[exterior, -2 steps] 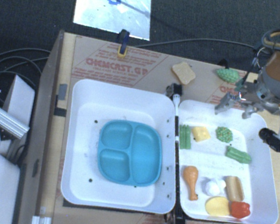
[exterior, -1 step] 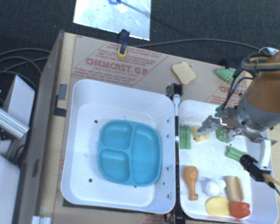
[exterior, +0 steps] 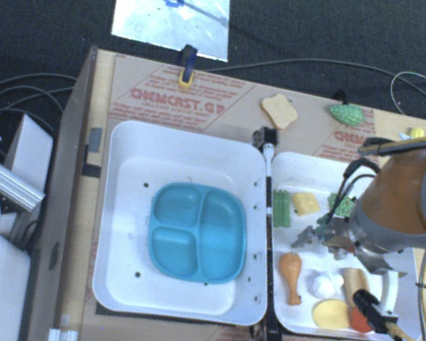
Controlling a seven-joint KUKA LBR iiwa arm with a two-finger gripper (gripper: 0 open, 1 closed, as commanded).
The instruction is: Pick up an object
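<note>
Gripper (exterior: 309,236) in right bin (exterior: 295,165), just above drumstick (exterior: 291,274).

We see the bench under bright, even overhead light, so the two white bins (exterior: 199,155) come close to washing out and cast only thin, soft shadows along their rims. A metal sheet (exterior: 175,4) on the dark floor above the bench throws back a pale, hazy glare. The whole picture looks slightly soft and grainy to us, with the arm's orange band (exterior: 399,186) a little blurred at its edges.
</note>
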